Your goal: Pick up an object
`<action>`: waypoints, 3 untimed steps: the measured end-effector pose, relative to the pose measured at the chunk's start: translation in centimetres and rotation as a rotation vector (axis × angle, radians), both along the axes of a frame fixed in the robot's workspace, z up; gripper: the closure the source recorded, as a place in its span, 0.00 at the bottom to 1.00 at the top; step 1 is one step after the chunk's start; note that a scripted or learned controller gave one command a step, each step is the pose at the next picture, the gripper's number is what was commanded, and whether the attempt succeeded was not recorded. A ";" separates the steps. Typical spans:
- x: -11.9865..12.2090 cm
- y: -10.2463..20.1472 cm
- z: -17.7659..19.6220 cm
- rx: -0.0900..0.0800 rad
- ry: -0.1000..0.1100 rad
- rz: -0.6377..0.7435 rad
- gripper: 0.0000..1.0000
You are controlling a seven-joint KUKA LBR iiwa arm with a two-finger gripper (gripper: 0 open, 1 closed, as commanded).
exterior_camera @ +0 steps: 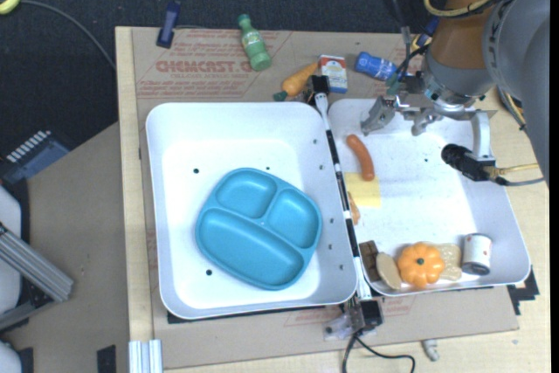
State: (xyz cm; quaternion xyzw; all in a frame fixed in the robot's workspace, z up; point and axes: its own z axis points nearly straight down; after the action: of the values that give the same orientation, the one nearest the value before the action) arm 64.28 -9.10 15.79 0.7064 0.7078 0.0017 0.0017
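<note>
**A:** Dark carpet all round, and on it the cardboard-topped surface [218,57] with the two bins. What's in them?

**B:** The left bin [166,188] has a blue plate [258,227] and nothing else. The right bin [428,188] has the things worth picking. A sausage [360,155] lies near its left wall, with a yellow block [363,190] just in front of it. A pumpkin [420,265] and a white can [477,253] sit at the front edge.

**A:** And the hand?

**B:** The hand [400,120] is over the back of the right bin, spread wide with nothing between its fingers [376,115]. I can't tell how high it is above the floor of the bin.

**A:** So which object would you try?

**B:** The sausage, I'd say. It's the nearest one, just to the hand's front left, and it lies apart from the wall with bare bin floor along its right side.

**A:** How would you do it well?

**B:** Centre the hand over the middle of the sausage. Turn the wrist so the fingers close across its narrow width, not along its length. Come straight down with the fingers wide until the tips are close to the floor, then close.

**A:** What could go wrong?

**B:** It looks round and smooth, so a pinch off centre may roll it aside or squeeze it out. The near end is close to the block, so stay toward the middle to avoid catching both.
</note>
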 end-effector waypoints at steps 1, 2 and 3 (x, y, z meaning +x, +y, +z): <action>0.2 -0.2 -6.1 0.000 0.008 -0.001 0.00; -5.9 -1.4 -7.4 0.000 0.007 -0.003 0.00; 1.3 -0.2 -7.3 -0.001 0.002 -0.001 0.00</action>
State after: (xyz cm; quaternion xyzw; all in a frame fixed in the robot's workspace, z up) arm 65.58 -9.30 8.51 0.7067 0.7075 0.0007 0.0011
